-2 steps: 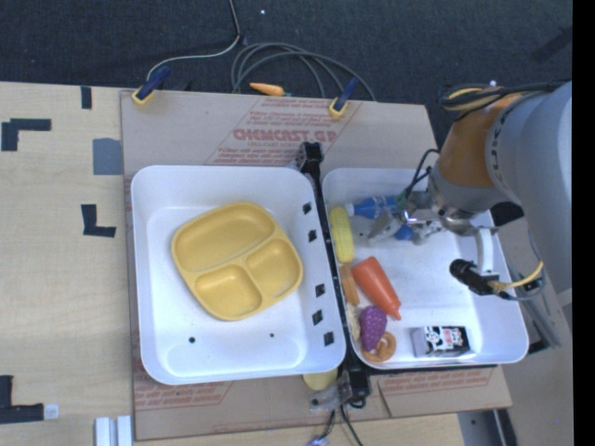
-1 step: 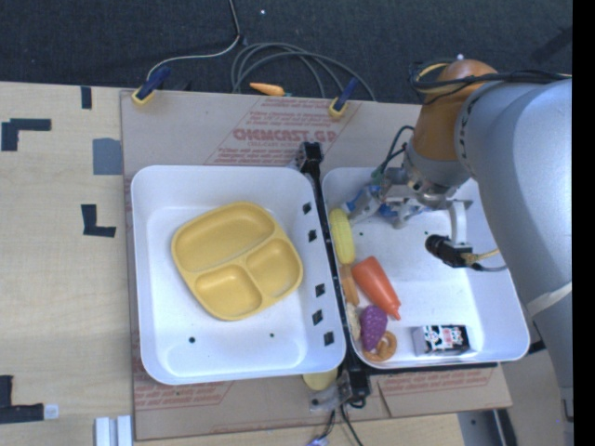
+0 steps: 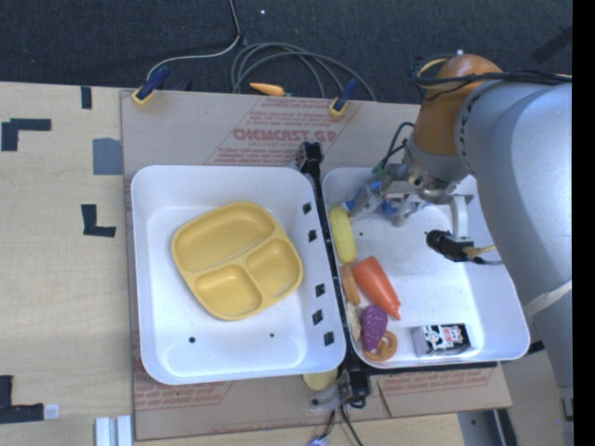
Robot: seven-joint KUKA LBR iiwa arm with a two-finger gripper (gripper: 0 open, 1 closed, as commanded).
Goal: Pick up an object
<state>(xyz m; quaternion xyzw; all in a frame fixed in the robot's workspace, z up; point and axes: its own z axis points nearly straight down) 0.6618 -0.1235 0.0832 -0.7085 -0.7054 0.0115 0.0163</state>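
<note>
Two bins (image 3: 153, 277) | one yellow tray (image 3: 236, 258) | one carrot (image 3: 376, 284) | hand (image 3: 398, 200) state: cannot tell

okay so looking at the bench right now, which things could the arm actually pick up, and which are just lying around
For the job: hand; corn cob; carrot; purple grapes; small black-and-white box.

Lying about: yellow divided tray; blue clamps; cables.

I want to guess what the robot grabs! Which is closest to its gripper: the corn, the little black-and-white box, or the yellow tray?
1. Corn, left of the gripper, against the right bin's left wall.
2. Black-and-white box, near the right bin's front edge.
3. Yellow tray, over in the left bin.
</note>
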